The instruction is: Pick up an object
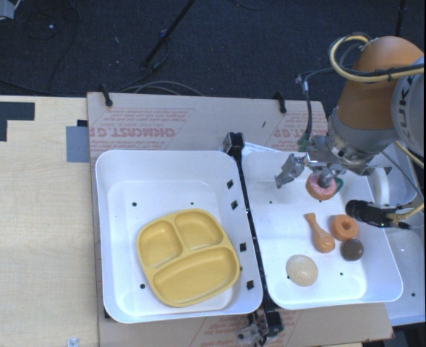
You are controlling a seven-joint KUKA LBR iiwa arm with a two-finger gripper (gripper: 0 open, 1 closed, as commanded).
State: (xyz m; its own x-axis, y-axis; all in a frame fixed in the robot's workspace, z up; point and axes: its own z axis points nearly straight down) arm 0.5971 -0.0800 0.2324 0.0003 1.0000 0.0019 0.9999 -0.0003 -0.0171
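My gripper (312,176) hangs over the back of the right bin (386,295) with its fingers spread wide, so it is open. A pink frosted doughnut (321,187) lies just under it, close to the right finger (335,182); the left finger (287,170) stands well apart from it. In front of the doughnut lie an orange ring doughnut (344,228), an orange drumstick-shaped toy (318,233), a small brown ball (353,249) and a cream-coloured round piece (301,270).
The left bin (115,194) holds a yellow divided plate (189,256). A black divider (245,223) runs between the two bins. The arm's orange band (382,67) and cables rise at the back right. A light wooden bench top (32,223) lies to the left.
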